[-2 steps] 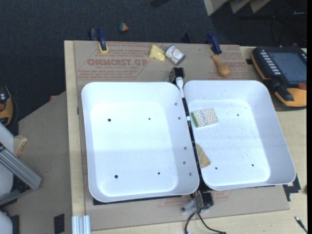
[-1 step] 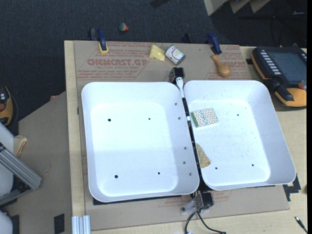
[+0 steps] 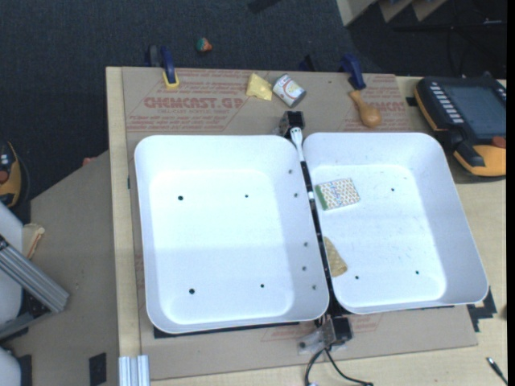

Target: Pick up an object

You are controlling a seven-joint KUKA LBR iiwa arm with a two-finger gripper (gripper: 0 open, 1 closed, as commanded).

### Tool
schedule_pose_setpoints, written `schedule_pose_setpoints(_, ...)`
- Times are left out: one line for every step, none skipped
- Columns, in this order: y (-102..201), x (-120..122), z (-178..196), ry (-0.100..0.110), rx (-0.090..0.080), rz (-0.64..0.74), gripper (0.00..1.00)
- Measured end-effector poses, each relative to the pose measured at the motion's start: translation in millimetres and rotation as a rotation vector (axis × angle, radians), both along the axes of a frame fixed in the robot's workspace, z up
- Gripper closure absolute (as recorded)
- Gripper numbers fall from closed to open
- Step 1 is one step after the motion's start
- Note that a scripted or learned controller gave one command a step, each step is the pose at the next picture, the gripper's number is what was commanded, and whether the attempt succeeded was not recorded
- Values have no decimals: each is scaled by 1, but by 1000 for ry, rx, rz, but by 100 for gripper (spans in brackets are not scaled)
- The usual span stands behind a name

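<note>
nothing has been picked up yet, as far as the view shows. the two white bins sit side by side in the middle of the frame: the left bin [image 3: 217, 232] and the right bin [image 3: 402, 240]. in the right bin, near its left wall and a little above centre of the frame, lies a small patterned packet [image 3: 337, 194] with a green edge, flat on the floor of the bin. lower down, against the same wall, a tan scrap [image 3: 334, 259] rests partly on the rim where the two bins meet. these look like the likeliest things to pick.

outside the bins, along the upper edge of the board, lie a yellow wedge [image 3: 259, 88], a small white box [image 3: 289, 90] just beside it, and a wooden piece [image 3: 365, 109] further right. a handheld controller [image 3: 471, 119] sits at the upper right.

the state of the jaws cannot be told from this view. so the whole task is left: reach in, close on a thing, and lift it clear.
</note>
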State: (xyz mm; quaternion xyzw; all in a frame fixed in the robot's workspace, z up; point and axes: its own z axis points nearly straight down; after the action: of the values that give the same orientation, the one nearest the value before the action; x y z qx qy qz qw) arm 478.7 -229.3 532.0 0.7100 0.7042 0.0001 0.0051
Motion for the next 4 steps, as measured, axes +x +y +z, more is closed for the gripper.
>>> schedule_pose_setpoints(95, 0, -137, 19, 12, 15, 100)
schedule_pose_setpoints(106, 1, -1, -11, 3, 11, 100)
schedule_pose_setpoints(307, 0, -10, 6, 10, 25, 100)
schedule_pose_setpoints(361, 46, -138, 18, 5, 13, 100)
